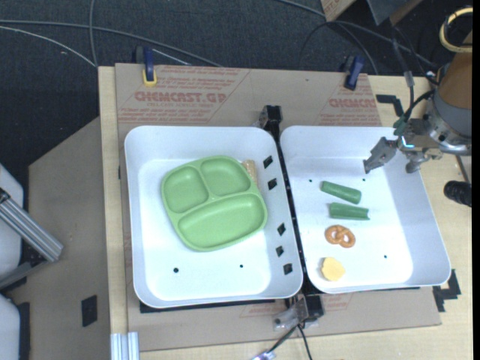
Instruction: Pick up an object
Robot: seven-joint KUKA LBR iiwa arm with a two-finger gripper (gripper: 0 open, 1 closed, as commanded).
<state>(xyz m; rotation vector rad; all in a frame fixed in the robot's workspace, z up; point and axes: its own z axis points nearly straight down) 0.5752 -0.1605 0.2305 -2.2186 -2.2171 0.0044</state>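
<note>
Where bin (420, 201) ends (right): end effector (394, 154).

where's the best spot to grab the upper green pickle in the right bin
Likely across its narrow middle, from straight above. The upper green pickle lies flat and elongated, slanting slightly, apart from the darker one below it, so fingers should fit either long side.

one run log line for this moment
arm: over right bin top edge | gripper: holds nothing | right bin: two green pieces, pretzel, yellow piece | left bin: green tray
</note>
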